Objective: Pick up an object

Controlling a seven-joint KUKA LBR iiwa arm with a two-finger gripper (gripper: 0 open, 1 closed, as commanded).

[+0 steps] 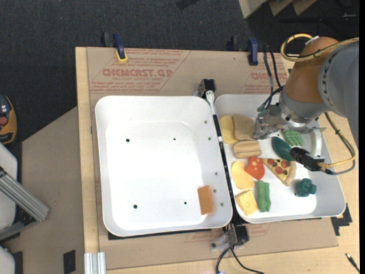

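Orange block (205,200) hugs left bin's (114,153) front edge.

The grey arm (342,79) comes in from the right edge of the view and bends downward, its orange band (305,79) sitting just above the wrist. Below the band the metal wrist points steeply down, ending in the gripper (263,129) at its lower left, low over the right-hand side of the desk.
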